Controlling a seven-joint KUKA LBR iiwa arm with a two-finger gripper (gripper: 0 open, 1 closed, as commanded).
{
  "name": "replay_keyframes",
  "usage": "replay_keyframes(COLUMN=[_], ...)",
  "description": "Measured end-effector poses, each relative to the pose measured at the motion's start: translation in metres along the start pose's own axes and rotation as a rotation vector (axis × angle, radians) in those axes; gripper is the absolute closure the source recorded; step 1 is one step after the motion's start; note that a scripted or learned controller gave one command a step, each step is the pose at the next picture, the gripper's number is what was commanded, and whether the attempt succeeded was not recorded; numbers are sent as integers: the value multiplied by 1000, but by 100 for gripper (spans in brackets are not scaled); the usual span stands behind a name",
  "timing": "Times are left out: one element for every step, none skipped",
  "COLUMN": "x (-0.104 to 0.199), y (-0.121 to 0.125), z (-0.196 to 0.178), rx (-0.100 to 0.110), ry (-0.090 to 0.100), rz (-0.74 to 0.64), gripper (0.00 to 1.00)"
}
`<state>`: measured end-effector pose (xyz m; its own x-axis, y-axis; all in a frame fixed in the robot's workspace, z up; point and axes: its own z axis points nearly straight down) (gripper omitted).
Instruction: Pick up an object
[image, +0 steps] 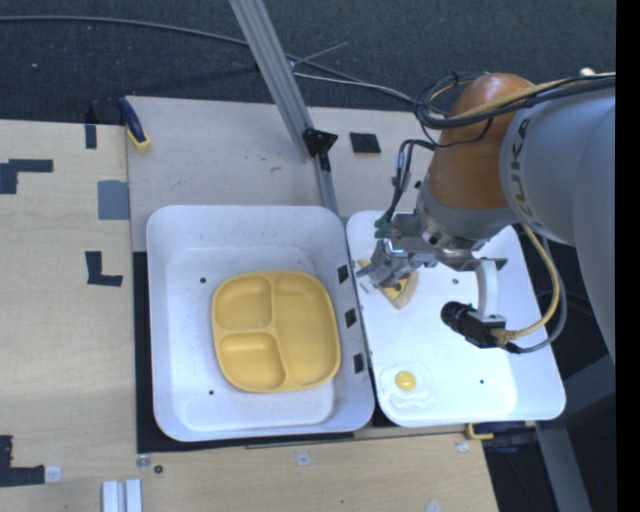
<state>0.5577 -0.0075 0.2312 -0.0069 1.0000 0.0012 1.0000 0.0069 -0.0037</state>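
Claw (388, 272) low in the right bin (520, 385), over a small yellowish object (402, 291); spread of claw impossible to tell. Probably light, stiff plastic, best pinched across its narrow sides. Fried-egg toy (407, 384) nearby.

The arm (560, 150) is smooth grey with a glossy orange band (480, 130) above the wrist. Black cables loop over the orange part, a yellow hose curves along its right side, and a small black cylinder hangs below the silver metal wrist.
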Motion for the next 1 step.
replay_keyframes(x=[52], y=[7], z=[14], rx=[0], ry=[-1], rz=[0], gripper=[100])
